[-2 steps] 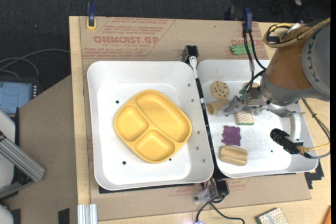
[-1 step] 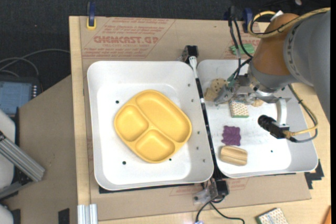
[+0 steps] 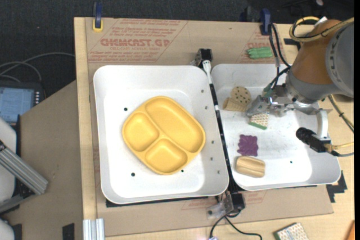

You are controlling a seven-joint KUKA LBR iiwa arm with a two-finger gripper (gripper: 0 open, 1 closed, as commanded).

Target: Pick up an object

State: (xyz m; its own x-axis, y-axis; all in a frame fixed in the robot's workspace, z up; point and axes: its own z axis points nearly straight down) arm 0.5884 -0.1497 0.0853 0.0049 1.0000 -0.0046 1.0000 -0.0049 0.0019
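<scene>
Pincer (image 3: 263,111) low in right bin (image 3: 320,174), right over small pale waffle-ish piece (image 3: 259,120) (can't tell if spread or pinching). Risk: tan cracker (image 3: 237,98) sits just beside, so sloppy closing could nudge it or grab edge only, piece slips out.

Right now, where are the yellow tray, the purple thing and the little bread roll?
yellow tray (image 3: 163,135): camera view, middle where its dividers meet.
purple thing (image 3: 247,145): camera view, its centre.
bread roll (image 3: 250,166): camera view, middle of its top.
</scene>
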